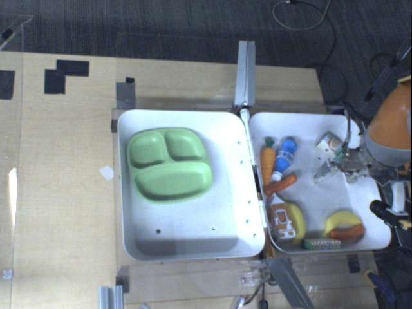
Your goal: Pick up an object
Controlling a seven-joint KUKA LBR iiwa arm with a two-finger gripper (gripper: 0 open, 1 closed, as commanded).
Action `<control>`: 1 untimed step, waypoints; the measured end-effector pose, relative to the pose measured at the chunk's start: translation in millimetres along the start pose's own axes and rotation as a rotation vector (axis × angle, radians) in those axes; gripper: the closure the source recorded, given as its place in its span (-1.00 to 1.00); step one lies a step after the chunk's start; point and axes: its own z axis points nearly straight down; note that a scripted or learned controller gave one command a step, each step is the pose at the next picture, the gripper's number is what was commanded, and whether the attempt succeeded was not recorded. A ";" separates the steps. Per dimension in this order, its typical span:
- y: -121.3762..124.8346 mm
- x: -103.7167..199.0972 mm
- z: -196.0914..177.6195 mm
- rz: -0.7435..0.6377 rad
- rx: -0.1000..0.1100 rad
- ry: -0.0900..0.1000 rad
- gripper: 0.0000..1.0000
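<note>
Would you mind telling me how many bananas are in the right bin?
2. One banana lies at the near edge beside a small carton; the other banana is in the near right corner, touching a red sausage-like toy. More may be hidden under the arm.

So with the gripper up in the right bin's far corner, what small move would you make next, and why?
Probably a short shift toward the bin's middle, then down. The gripper sits above bare floor of the right bin, with nothing visibly between its fingers. The nearest items, the blue-capped bottle and the carrot, lie to its left, and the banana lies nearer the front wall.
</note>
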 end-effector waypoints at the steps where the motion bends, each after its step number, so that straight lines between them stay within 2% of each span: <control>1: 2.0 0.2 -11.5 -0.001 -0.005 -0.001 1.00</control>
